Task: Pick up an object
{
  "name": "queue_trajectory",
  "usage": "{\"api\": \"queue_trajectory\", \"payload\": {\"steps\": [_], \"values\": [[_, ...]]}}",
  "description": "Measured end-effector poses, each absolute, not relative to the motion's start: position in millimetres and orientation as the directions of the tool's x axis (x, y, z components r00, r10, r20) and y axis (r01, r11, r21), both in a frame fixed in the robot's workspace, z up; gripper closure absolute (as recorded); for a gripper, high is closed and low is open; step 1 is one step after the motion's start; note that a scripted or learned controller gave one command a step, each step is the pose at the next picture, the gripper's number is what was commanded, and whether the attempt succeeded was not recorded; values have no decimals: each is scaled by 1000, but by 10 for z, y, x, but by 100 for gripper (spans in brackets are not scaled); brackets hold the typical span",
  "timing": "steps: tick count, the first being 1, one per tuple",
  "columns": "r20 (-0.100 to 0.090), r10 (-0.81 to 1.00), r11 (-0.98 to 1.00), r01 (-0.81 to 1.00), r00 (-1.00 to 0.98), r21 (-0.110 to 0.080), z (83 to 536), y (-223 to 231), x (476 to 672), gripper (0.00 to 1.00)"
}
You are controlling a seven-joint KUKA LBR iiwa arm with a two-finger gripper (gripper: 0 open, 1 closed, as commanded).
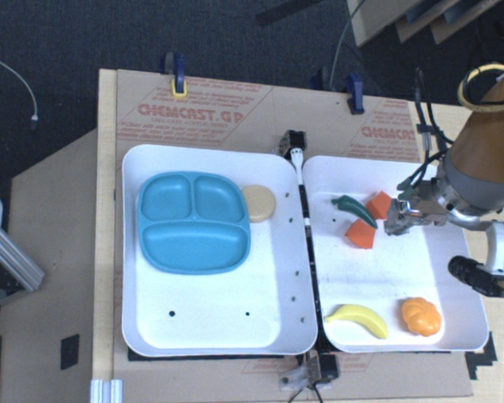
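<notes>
The gripper (399, 217) hung low over the upper part of the right bin (453, 279), at the end of the grey arm (488, 152) that reached in from the right. How its claw stood could not be told, for the metal there blurred together, and nothing was plainly held. Just to its left lay an orange-red block (378, 203), very near or touching; which could not be made out. A second red-orange piece (361, 235) sat a little below that, and a dark green pepper-like piece (355, 208) lay between them and the bin's left wall. Near the front of the same bin rested a yellow banana (357, 319) and, beside it to the right, an orange pepper-shaped toy (421, 316). The left bin (218, 323) held a blue divided plate (195, 222) with a pale round disc (259, 203) touching its upper right edge.
</notes>
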State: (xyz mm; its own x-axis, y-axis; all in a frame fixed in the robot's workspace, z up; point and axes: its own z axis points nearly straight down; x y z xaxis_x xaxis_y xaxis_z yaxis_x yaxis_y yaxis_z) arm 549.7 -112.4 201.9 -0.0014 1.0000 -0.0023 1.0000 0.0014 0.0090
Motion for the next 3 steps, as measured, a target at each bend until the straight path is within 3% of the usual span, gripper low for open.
{"api": "queue_trajectory", "payload": {"steps": [1,2,3], "values": [[-3,1000,1,1000,-1,9,2659,-1147,5542,100],[2,1000,5,1000,-5,-4,2503,-726,5414,100],[3,1000,5,1000,-5,-5,2324,-247,5271,100]]}}
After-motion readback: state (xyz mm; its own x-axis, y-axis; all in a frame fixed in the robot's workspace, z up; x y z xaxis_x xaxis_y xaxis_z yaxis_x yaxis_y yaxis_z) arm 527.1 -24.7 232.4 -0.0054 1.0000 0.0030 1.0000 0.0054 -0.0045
